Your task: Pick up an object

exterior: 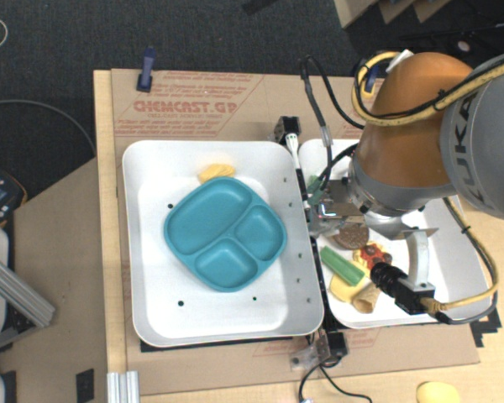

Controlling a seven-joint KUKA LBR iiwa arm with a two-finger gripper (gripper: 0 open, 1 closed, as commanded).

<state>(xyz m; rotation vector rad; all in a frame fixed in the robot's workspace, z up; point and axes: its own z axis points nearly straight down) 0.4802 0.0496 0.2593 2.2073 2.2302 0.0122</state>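
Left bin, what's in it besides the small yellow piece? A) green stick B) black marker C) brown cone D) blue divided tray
D: a blue divided tray with three compartments lies in the left bin, just below the small yellow piece.

A tan desk (pixel 185 99) printed with red lettering stands on dark carpeted floor (pixel 59 23), with aluminium framing (pixel 17 296) at far left.

Smooth matt teal plastic divided tray (pixel 225 233) in a glossy white plastic bin (pixel 143 250); dull brown cardboard sheet (pixel 185 99) covers the bench.
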